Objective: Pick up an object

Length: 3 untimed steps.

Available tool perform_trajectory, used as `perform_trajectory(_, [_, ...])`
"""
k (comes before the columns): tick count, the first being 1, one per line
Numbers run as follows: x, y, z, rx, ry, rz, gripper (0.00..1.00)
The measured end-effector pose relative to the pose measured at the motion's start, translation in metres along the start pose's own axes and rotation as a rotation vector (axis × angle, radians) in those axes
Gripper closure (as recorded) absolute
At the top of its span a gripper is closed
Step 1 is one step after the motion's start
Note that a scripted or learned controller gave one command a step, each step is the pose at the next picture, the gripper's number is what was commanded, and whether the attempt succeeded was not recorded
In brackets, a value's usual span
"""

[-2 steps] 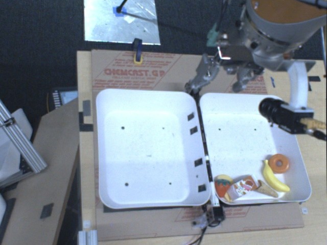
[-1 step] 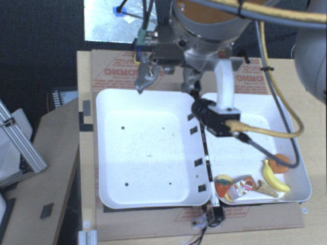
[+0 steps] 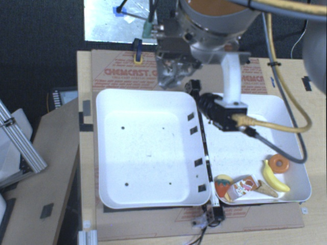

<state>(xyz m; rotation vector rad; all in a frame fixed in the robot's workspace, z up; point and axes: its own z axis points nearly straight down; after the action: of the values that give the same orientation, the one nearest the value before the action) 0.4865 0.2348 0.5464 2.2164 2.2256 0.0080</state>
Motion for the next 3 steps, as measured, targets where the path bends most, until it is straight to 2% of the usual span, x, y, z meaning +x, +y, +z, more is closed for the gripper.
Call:
perform_trajectory(1, [-0.114, 0.0, 0.029, 0.003, -0.006, 0.015, 1.0])
perform_trajectory(2, [-0.114, 0.003, 0.199, 0.017, -0.007, 0.005, 1.0])
perform_trajectory(3, [-0.104, 0.076, 0.133, -0.008, -0.002, 0.005, 1.0])
